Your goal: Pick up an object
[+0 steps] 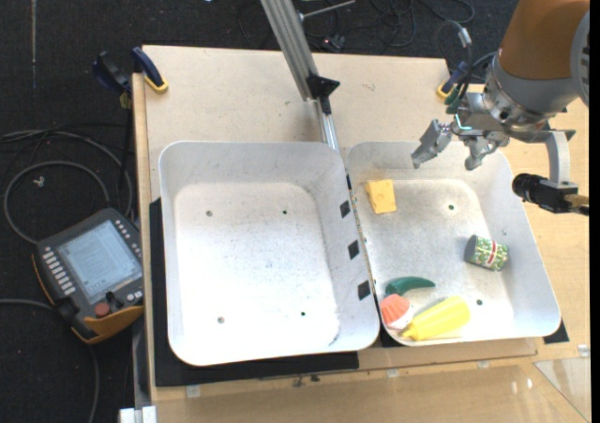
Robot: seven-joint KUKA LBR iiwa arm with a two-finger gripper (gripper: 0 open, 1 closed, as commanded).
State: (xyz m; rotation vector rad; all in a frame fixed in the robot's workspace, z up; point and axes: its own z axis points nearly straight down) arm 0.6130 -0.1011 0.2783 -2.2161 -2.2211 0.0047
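**Lining up a pick in the right bin**

I see the gripper spread apart and empty above the right bin (far rim). Nearest target: the yellow block, near that bin's left wall. I'd centre over it, then descend straight.

The arm enters over the tabletop's far right corner, its orange band uppermost and the grey wrist below it tilting downward and to the left. The gripper hangs at the wrist's end, its two fingers spread apart with nothing between them.
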